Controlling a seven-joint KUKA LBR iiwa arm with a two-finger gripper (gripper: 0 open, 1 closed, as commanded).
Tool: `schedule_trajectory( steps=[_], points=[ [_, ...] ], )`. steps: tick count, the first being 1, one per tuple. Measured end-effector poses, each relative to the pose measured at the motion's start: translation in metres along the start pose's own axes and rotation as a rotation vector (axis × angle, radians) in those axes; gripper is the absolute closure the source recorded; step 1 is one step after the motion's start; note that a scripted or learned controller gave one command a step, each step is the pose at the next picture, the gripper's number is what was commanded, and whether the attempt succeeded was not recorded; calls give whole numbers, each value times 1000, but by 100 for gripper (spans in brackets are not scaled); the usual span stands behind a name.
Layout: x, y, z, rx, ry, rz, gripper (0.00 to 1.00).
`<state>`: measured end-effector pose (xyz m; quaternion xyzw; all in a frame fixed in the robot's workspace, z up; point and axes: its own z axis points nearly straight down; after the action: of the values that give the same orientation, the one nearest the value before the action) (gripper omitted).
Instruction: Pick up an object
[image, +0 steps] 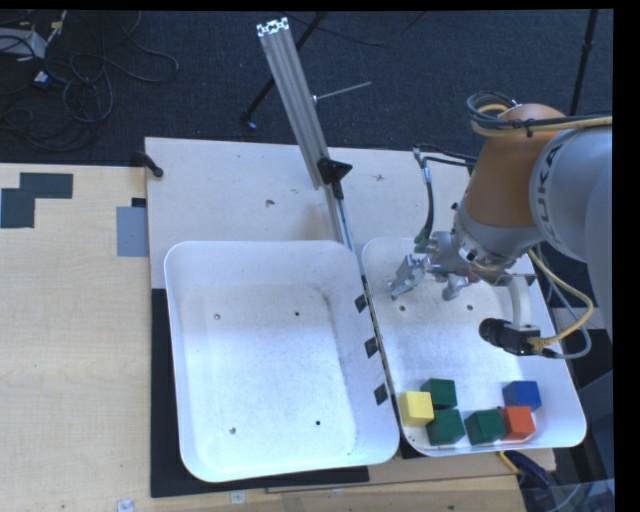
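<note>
My gripper (429, 284) hangs over the far part of the right bin (405, 340), open, with nothing between its fingers (402, 281). Several small blocks lie clustered at the bin's near end, well below the gripper: a yellow block (417, 406), three green blocks (438, 392) (446, 427) (485, 427), a blue block (521, 394) and an orange block (518, 421). The grey arm with its orange band (505, 190) comes in from the right.
The left bin (190, 300) sits beside the right one, with a divider and black clips (371, 346) between them. A slanted metal rail (300, 110) rises behind the bins. A black cable fitting (510, 336) hangs near the right bin's right rim.
</note>
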<state>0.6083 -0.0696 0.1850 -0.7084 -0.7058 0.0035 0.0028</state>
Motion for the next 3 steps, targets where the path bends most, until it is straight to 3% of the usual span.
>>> schedule_trajectory(
  steps=[1, 2, 3],
  points=[
    [19, -65, -4, 0, 3, -1, 0],
    [16, -62, -14, -4, 2, 5, 100],
    [16, -63, -14, -4, 2, 9, 0]
  ],
)
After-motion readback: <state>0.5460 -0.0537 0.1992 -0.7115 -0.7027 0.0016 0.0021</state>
